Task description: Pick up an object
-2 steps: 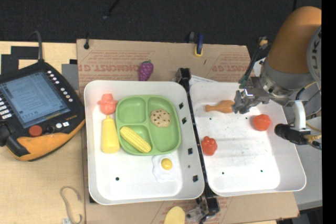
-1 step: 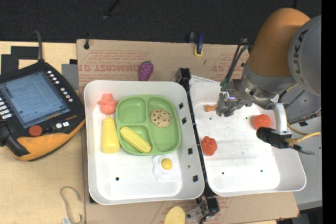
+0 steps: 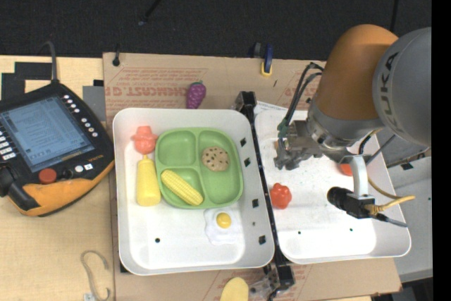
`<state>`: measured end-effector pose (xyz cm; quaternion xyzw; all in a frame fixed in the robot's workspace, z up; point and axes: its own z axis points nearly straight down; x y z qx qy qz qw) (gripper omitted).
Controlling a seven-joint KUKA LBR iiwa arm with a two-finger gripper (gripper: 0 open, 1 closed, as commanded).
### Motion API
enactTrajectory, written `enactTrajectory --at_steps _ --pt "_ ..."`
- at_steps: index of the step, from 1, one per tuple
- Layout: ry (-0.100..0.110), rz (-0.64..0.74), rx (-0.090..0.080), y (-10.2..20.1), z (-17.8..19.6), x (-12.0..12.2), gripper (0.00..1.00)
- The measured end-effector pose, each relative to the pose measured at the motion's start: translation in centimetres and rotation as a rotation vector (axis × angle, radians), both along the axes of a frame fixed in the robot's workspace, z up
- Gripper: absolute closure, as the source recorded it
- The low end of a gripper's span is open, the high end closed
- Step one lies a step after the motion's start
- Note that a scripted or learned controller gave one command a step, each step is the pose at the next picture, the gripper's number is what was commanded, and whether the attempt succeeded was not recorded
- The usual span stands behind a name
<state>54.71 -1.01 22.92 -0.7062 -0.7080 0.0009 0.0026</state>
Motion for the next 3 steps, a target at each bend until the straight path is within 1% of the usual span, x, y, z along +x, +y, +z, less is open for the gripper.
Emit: enactTrajectory --at_steps 1,2,3 --pt "0.0 -0.002 -0.001 2.3 -0.9 -0.8 1.0" --pt "-0.003 -0.003 -0.002 2.0 0.8 -0.2 1.0" --pt "-0.001 -0.002 -0.001 2.5 0.7 -0.4 1.0"
